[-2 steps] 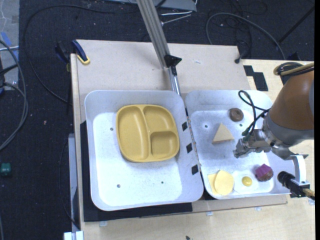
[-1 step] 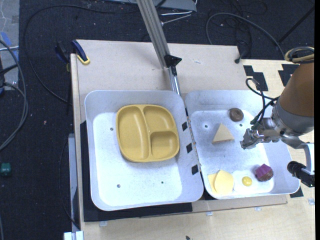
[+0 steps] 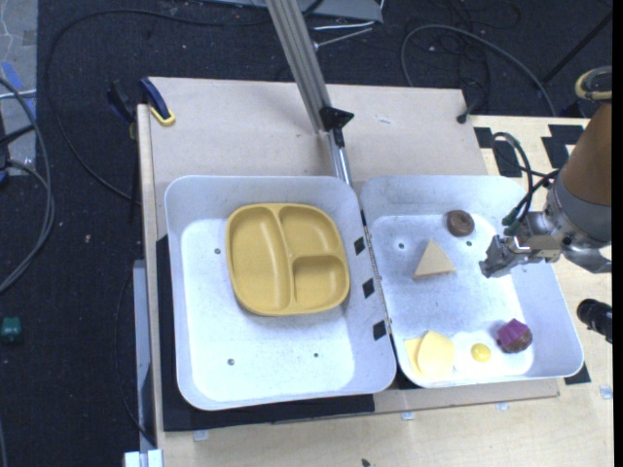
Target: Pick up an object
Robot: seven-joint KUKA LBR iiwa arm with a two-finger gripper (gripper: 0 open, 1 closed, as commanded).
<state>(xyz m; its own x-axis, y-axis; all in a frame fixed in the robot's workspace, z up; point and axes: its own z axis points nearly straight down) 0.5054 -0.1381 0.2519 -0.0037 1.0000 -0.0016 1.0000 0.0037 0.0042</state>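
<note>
The arm reaches in from the right, and the gripper hangs over the right bin, near its right wall. It shows as a dark shape at the end of the wrist, too small to tell whether the jaws are open or closed. Nothing can be seen held in it.

The candidates all lie in that right bin. A tan wedge sits near the middle, just left of the gripper and the closest piece. A brown disc lies up toward the far wall. Along the near edge are a pale yellow piece, a small yellow ball and a purple lump. They are apart from one another, so none blocks a grasp on its neighbour.

The left bin holds a yellow divided tray, well away from the gripper.

To do this step well, the arm should probably pick one target and centre over it before descending. The wedge looks the easy reach, but its sloped faces could slip out of a pinch, so closing across its flat sides seems wiser. The purple lump looks like a fair alternative. The disc lies flat and low, likely the hardest to get fingers under. A straight descent and a slow lift would show whether the grip took.

No brand, label or readable writing appears on the bins, the tray or the pieces.
</note>
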